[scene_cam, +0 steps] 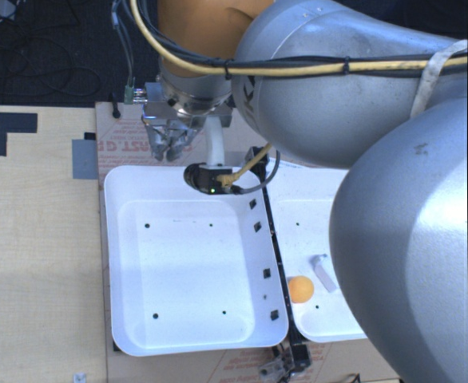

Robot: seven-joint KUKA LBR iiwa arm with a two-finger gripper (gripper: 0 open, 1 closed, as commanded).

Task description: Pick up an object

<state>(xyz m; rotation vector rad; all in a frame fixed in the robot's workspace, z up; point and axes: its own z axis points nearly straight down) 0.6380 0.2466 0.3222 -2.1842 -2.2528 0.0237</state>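
Two shallow white bins sit side by side on the bench. In the right bin [314, 325], an orange ball [301, 289] rests near the front left corner, just beside a small pale grey block [324, 274] that lies at a tilt; whether the two touch is unclear. The left bin [122, 214] shows only small dark dots on its floor. The gripper [170, 146] hangs over the far rim of the left bin, well apart from the ball, and its fingertips blur together, so whether they are parted or closed cannot be told. Cardboard [110, 138] under the bins carries red printing, upside down and partly hidden; only a fragment like "ST" can be made out. Dark rectangles [14, 126] mark the wooden bench surface at left.
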